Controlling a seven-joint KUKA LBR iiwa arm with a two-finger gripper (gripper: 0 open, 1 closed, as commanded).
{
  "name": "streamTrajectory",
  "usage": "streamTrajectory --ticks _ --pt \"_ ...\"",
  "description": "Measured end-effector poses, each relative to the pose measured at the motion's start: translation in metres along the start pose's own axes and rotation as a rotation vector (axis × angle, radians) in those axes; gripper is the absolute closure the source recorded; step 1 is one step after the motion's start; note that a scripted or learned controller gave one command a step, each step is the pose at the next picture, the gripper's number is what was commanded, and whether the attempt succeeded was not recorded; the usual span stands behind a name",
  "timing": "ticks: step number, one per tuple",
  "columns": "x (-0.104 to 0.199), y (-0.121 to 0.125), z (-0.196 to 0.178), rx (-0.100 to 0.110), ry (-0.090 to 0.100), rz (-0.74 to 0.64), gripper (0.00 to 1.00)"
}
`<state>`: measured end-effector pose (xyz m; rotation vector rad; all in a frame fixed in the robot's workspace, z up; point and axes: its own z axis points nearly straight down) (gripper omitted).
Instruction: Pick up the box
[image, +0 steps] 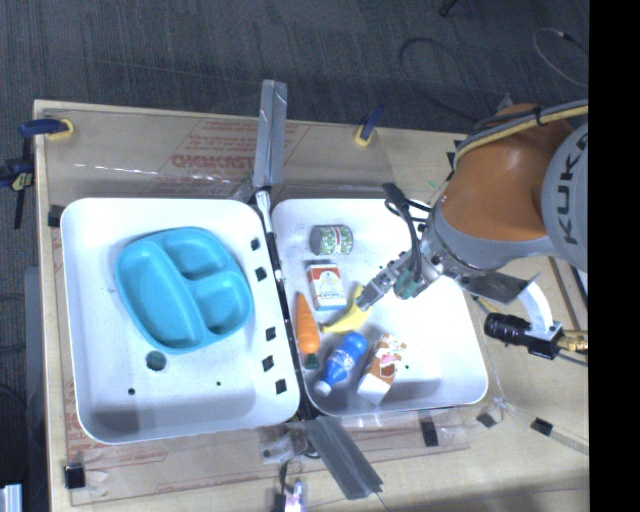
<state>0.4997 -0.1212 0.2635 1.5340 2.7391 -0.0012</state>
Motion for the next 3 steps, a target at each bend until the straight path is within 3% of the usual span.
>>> streamTrajectory --ticks 1,2,3 --pt "-0.022 0.016 0.095 0.003 0.004 -0.045 1.00" --pt "-0.036 0.015 0.167 -0.007 -0.004 -0.001 1.00" --pt "0.025 0.066 0.020 -0.001 0.000 -0.243 1.00"
